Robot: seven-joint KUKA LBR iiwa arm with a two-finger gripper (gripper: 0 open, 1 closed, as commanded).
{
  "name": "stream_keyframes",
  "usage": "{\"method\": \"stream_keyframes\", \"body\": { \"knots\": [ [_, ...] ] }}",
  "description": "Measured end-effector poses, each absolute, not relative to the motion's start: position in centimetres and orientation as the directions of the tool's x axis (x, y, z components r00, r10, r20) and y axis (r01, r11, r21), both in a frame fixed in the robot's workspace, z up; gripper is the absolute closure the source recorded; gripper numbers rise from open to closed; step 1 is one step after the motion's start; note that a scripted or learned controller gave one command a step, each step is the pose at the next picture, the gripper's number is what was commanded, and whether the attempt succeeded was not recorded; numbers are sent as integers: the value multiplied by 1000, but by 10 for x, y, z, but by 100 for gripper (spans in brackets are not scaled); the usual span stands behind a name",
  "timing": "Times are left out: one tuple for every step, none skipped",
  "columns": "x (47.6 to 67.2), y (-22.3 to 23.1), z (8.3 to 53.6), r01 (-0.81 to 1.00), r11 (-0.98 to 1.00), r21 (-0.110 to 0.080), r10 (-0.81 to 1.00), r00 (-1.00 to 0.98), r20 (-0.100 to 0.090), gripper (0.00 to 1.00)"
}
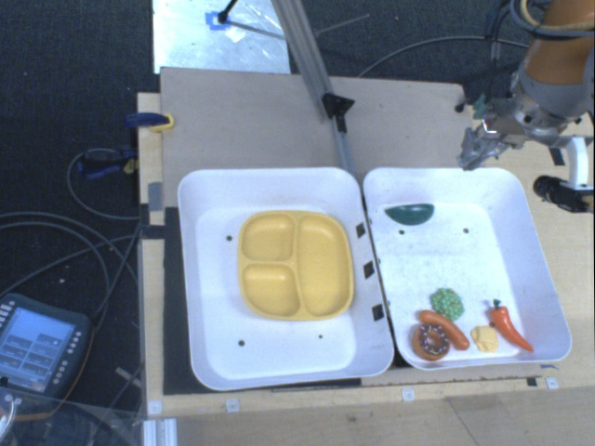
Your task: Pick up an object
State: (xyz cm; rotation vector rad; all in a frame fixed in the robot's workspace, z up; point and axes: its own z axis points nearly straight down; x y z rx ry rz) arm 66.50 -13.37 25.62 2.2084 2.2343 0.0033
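Camera view: small dark green bowl (pixel 409 215) rests in right bin (pixel 535 240).

- A dark green bowl (pixel 410 214) lay tilted near the right bin's (pixel 536 249) far wall.
- A green broccoli-like piece (pixel 447 302) sat toward the near end.
- A sausage (pixel 443 329) touched a chocolate doughnut (pixel 431 343).
- A small yellow piece (pixel 484 339), possibly cheese, lay beside an orange-red pepper (pixel 509 327).

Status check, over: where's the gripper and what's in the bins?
Gripper above right bin's far rim, holding nothing. Toy food clustered at near end: donut, sausage, carrot. Yellow tray in left bin. Path unobstructed.
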Motion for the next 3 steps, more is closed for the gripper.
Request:
{"method": "stream_keyframes", "body": {
  "knots": [
    [681,-76,253,1000,12,4,1000,-12,2,100],
    [683,-12,254,1000,12,3,1000,-12,3,100],
    [685,42,241,1000,11,1,1000,-11,2,100]
  ]
}}
